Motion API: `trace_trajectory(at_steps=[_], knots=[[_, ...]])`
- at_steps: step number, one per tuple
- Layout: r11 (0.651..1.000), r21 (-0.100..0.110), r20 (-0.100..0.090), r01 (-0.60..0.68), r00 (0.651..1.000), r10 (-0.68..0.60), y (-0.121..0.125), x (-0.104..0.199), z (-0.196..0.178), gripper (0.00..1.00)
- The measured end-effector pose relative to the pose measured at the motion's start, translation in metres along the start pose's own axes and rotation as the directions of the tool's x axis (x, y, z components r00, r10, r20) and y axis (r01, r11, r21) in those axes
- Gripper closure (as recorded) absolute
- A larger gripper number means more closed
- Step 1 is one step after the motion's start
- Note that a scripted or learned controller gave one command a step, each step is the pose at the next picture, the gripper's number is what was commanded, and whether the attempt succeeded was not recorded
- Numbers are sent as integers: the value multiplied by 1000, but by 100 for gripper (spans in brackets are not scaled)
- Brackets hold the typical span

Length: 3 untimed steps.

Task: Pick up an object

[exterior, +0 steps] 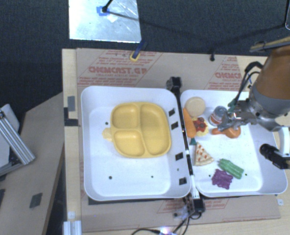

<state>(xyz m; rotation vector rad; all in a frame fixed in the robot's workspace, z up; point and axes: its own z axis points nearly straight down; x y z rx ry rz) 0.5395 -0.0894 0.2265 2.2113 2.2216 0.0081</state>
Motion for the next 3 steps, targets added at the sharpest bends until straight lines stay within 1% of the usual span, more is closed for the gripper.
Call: trace_trajectory(at_steps=[1,2,3], knots=[[1000,6,-1,0,1000,0,1,0,2,100],[1000,7,-4,4,1000,-4,-12,48,-8,100],[1000,8,-3,2,1000,-2,-21,74,12,100]])
